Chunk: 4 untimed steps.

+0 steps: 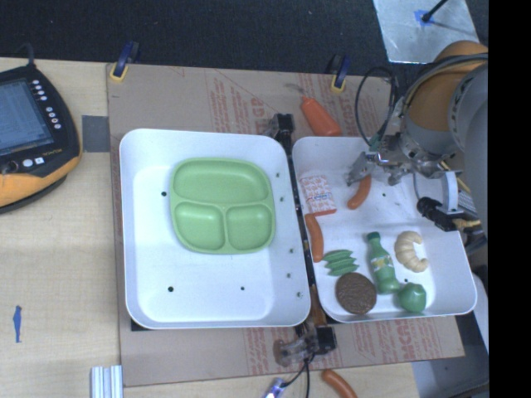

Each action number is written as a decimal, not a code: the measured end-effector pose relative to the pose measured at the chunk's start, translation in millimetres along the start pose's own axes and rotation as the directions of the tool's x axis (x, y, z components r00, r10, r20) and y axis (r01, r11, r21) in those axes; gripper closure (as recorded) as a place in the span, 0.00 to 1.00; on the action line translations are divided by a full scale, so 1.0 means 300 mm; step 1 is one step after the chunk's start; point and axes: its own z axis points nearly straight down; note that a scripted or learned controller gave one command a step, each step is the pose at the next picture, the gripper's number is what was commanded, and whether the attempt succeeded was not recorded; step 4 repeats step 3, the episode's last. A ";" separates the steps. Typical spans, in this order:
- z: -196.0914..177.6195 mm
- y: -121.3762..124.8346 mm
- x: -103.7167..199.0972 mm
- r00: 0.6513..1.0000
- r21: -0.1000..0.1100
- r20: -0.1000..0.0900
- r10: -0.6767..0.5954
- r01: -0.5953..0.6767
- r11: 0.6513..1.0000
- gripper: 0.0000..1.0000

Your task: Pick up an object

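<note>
I see the claw (371,175) low in the right bin (465,284), its fingers closed on a sausage (359,193) that hangs tilted from them near the bin's back. Just left of it lies a small packet (317,193), with a second sausage (314,236) below that. Crowding the front are pea pods (339,261), a brown cookie (356,293), a green bottle (382,263), a croissant (411,250) and a green pepper (412,297). In the left bin (149,293) I see a green plate (222,205).
</note>
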 end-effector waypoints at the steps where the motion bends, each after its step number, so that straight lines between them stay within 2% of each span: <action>1: -0.039 0.003 0.000 1.000 0.000 0.001 -0.005 0.005 1.000 1.00; 2: -0.043 0.013 0.188 1.000 0.003 -0.002 -0.002 0.002 1.000 1.00; 3: -0.331 -0.192 0.345 1.000 0.003 -0.002 -0.001 0.001 1.000 1.00; 4: -0.331 -0.192 0.345 1.000 0.003 -0.002 -0.001 0.001 1.000 1.00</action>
